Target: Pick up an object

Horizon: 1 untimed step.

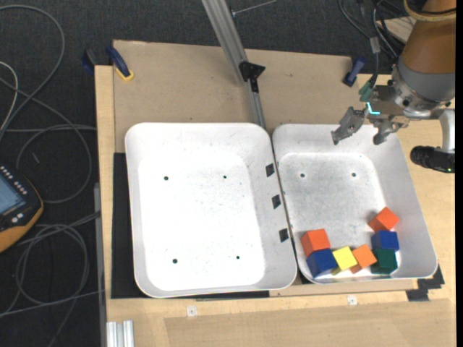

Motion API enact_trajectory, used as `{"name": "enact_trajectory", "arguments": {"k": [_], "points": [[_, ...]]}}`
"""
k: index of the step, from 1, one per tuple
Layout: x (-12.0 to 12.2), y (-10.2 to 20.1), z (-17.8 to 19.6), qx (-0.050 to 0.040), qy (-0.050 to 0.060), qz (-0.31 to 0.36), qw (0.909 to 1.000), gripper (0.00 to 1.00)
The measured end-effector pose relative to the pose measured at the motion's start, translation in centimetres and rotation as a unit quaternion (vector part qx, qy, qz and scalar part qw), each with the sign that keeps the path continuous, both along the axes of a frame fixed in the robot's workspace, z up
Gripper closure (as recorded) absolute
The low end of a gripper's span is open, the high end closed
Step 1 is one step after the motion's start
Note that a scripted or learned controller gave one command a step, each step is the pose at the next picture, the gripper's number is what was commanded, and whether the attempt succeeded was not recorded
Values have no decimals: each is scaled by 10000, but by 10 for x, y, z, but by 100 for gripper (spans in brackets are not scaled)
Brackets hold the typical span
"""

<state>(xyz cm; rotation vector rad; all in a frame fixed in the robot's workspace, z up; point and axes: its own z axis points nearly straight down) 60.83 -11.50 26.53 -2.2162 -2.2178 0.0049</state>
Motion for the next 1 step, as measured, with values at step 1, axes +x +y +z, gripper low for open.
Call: {"name": "enact_trajectory", "arguments": {"k": [1], "points": [[1, 0, 3, -4, -25, 1, 10000, 0]]}}
